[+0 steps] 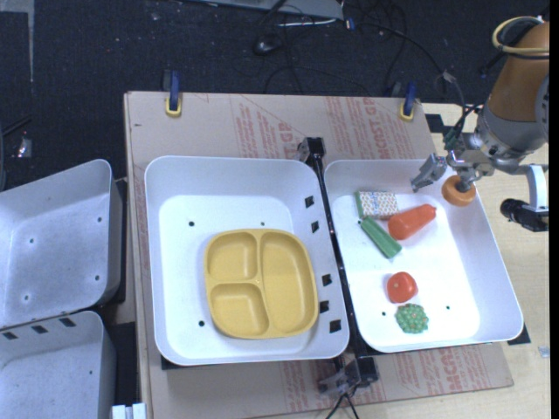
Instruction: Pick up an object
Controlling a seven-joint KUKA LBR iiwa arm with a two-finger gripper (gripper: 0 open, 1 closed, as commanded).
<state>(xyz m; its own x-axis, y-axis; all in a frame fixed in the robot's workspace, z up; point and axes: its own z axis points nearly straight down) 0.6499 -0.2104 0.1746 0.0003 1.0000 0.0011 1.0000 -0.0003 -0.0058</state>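
The KUKA arm's gripper hangs over the far right corner of the right bin, its jaws spread, one finger left of a small orange round object and one above it; nothing sits between them. The object lies right against the bin's back rim, and the likely trouble is a finger landing on that rim or nudging the piece aside instead of closing around it. Judged from the gripper's position, this is the piece being approached, though no grasp has been made. Just left of the orange object lie a carrot-shaped toy, a green stick and a patterned block; a red ball and green cluster sit well nearer the camera. The left bin holds a yellow divided tray.
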